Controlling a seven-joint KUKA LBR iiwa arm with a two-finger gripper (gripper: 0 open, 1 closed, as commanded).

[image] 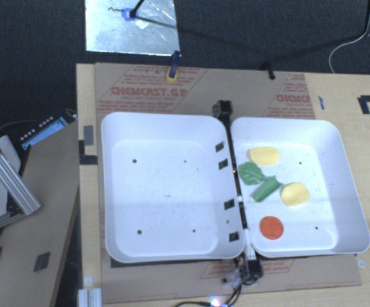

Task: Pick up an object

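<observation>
Nearest, a red disc [271,228] lies in the right bin [347,190], open floor to its right. Beyond it: yellow piece [294,194], green pod [266,188], green leaf [250,172] by the dividing rim, yellow oval [264,156] farthest. The claw's state: cannot tell.

Honestly, there's no way to tell the arm's pose from this shot. Same goes for the wrist and the claw, so I can't call their angle or state here.
</observation>
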